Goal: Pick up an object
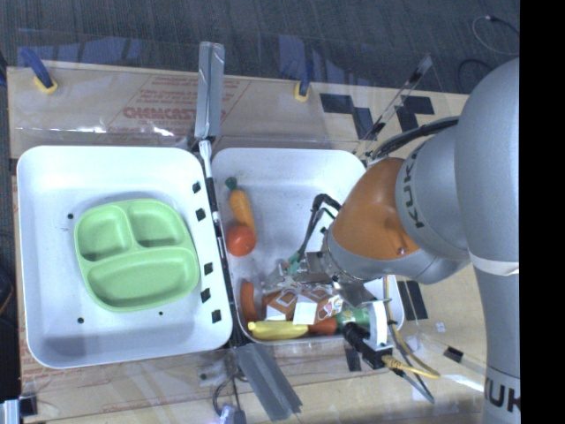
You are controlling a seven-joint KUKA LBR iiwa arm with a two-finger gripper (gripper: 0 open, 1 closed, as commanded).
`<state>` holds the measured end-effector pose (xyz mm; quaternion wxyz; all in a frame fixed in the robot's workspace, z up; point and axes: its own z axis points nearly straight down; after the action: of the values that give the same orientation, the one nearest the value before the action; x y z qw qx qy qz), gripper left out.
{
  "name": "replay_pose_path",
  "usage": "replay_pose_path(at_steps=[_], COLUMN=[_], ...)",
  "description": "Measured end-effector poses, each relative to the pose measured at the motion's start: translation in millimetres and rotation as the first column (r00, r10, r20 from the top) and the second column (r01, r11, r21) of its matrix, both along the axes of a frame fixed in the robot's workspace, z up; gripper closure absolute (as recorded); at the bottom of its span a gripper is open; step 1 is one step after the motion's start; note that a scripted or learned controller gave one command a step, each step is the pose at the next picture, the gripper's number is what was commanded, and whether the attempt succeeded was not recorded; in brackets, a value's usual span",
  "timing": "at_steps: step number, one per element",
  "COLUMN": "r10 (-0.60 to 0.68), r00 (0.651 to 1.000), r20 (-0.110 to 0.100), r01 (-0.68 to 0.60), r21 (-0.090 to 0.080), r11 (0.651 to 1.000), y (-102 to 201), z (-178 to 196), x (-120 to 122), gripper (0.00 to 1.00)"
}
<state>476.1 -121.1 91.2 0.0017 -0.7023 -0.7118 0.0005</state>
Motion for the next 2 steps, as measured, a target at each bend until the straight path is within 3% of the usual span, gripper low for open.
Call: replay_pose_path(at_steps=[1, 2], r10=[0.033, 0.037], r00=[0.999, 0.999], r20=[0.0, -0.001], r01=[-0.033, -0.037], r21=[-0.001, 0.0], r11=[0.999, 0.999], y=[-19.4, -19.3], z=[0.0, 9.8], x=[40.4, 40.6], gripper=[0.0, 1.0])
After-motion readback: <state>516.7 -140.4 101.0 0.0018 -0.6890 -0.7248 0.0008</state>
